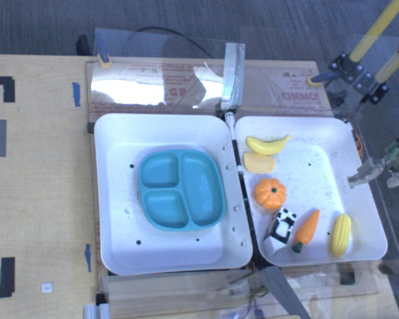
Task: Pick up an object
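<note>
Toys lie scattered in the right bin [359, 178]: a banana [267, 144] at the top, a pale yellow block [259, 163] just below it, an orange pumpkin [270, 193] beneath that, then a small black-and-white figure [282, 226], a carrot [306, 228] slanting beside it, and a corn cob [341, 234] near the bin's right wall. The left bin [113, 178] holds a blue divided plate [182, 189] in its middle. At the far right, over the right bin's rim, a grey metal part that may be the hand [367, 173] reaches in; it is too small and too blurred to tell how far open it is, and nothing can be seen in its grip. It touches none of the toys and sits well apart from the corn cob. Both bins rest on the desk [40, 178].
</note>
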Tool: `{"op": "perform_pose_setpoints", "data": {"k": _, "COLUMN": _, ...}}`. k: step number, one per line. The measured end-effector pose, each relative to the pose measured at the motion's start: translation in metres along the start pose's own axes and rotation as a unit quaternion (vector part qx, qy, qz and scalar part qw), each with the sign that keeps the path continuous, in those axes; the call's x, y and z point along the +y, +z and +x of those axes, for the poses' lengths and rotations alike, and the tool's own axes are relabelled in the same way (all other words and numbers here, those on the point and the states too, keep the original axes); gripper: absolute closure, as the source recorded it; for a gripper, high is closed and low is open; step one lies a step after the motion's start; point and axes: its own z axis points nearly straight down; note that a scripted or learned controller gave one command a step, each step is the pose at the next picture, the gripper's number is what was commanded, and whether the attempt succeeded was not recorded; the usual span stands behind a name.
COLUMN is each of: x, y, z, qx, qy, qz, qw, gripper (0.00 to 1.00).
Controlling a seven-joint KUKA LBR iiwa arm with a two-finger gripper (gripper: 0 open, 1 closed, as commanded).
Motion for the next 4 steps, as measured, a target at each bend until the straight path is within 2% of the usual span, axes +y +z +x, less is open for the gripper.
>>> {"op": "perform_pose_setpoints", "data": {"k": 1, "x": -0.001, "y": 0.106, "z": 0.046, "qx": 0.001, "qy": -0.123, "qz": 0.002, "qw": 0.9925, "gripper": 0.0}}
{"op": "perform_pose_setpoints", "data": {"k": 2, "x": 0.002, "y": 0.151, "z": 0.072, "qx": -0.004, "qy": -0.023, "qz": -0.013, "qw": 0.9997, "gripper": 0.0}}
{"op": "perform_pose_setpoints", "data": {"k": 3, "x": -0.008, "y": 0.179, "z": 0.024, "qx": -0.003, "qy": 0.02, "qz": -0.004, "qw": 0.9998, "gripper": 0.0}}
{"op": "perform_pose_setpoints", "data": {"k": 4, "x": -0.009, "y": 0.174, "z": 0.039, "qx": -0.001, "qy": 0.063, "qz": -0.002, "qw": 0.998, "gripper": 0.0}}
